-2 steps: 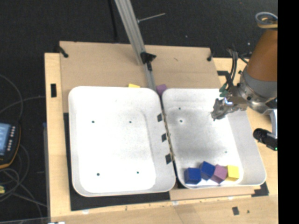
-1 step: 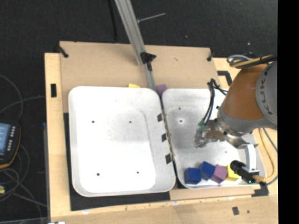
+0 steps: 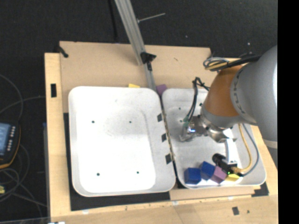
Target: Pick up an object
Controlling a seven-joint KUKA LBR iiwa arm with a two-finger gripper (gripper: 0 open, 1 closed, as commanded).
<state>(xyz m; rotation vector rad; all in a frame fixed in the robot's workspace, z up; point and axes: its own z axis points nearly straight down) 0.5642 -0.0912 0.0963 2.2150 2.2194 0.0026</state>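
You've got the tool low in the right bin, left-centre of that bin, close to the wall it shares with the left bin. It's seen from above and partly covered by the wrist, so you cannot tell whether it is released or clenched, and nothing shows in its grasp. The arm comes in from the right of the frame, with its orange band over the bin's upper right part. The things to pick sit together in the lower part of the right bin, below and right of the tool and apart from it. A blue block is furthest left. A second blue block is just beside it to the right. A purple block touches or nearly touches that one. A small yellow-green piece lies at the right end of the row. Both bins rest on the tan counter. A small purple piece sits on the counter at the top gap between the bins. A yellow piece peeks over the left bin's upper rim. A metal rail slants down from the top of the frame to that gap.
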